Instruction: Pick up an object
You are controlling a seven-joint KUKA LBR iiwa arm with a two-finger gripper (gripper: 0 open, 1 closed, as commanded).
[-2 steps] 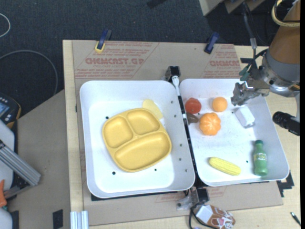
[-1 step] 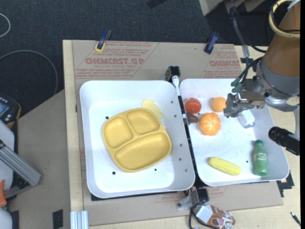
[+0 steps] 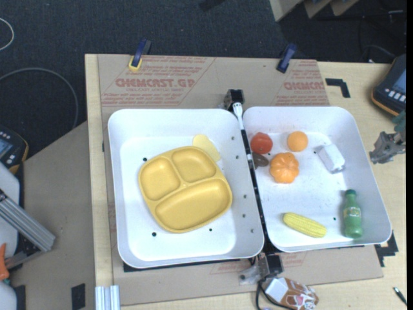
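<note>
Two shallow white bins sit side by side on a counter (image 3: pixel 193 76) covered with brown printed cardboard, seen from above at a slant.

The left bin (image 3: pixel 122 192) holds a yellow divided plate (image 3: pixel 185 188) with three compartments, lying flat near the bin's middle. A pale yellow piece (image 3: pixel 208 146) pokes out from under the plate's far right edge; what it is cannot be told.

The right bin (image 3: pixel 361 166) holds the loose objects. Taking the small orange pumpkin (image 3: pixel 284 167) near the bin's middle as the landmark: a red tomato (image 3: pixel 261 143) lies just beyond it to the left, close to the wall shared by the two bins, and a small dark brown item (image 3: pixel 260 161) lies just beside the pumpkin on its left. An orange fruit (image 3: pixel 297 141) lies just beyond the pumpkin. A small pale grey block (image 3: pixel 330 157) lies to the pumpkin's right, tilted. A yellow corn cob (image 3: pixel 304 225) lies nearer the camera than the pumpkin, on its side. A green bottle (image 3: pixel 352 214) lies well to the pumpkin's right, against the bin's right wall, its cap pointing away from the camera.

A blue and yellow clamp (image 3: pixel 138 56) and a blue clamp (image 3: pixel 286 58) grip the far edge of the cardboard.
</note>
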